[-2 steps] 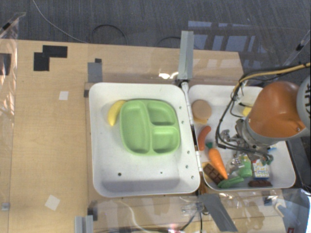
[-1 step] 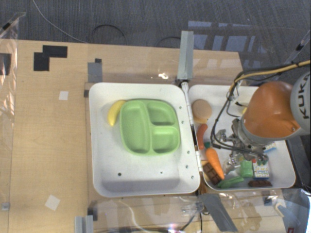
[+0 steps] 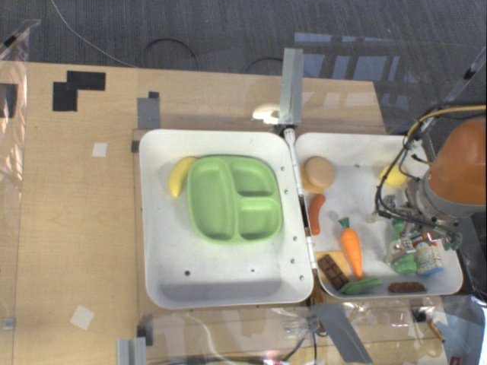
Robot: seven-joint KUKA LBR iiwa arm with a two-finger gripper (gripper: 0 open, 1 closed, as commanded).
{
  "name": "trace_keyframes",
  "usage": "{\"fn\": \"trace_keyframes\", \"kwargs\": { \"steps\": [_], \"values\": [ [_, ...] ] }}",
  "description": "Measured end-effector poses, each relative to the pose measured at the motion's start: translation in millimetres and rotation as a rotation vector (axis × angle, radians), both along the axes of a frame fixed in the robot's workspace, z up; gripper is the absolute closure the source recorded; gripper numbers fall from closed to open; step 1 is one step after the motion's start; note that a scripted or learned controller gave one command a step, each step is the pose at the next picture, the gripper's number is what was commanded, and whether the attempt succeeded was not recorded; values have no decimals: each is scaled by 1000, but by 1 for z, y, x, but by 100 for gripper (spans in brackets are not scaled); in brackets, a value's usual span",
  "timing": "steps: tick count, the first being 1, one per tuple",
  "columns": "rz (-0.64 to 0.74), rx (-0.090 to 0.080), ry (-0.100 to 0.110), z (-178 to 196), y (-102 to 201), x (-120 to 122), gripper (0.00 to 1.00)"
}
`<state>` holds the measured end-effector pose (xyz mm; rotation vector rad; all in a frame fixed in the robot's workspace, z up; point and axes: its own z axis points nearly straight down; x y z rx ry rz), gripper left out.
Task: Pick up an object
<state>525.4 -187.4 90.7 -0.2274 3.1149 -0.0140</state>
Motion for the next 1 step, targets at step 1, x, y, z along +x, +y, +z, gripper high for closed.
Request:
{"fn": "trace_keyframes", "kwargs": {
  "steps": [1],
  "values": [
    [-189,8,-3,1,58,-23,0]
  ]
}}
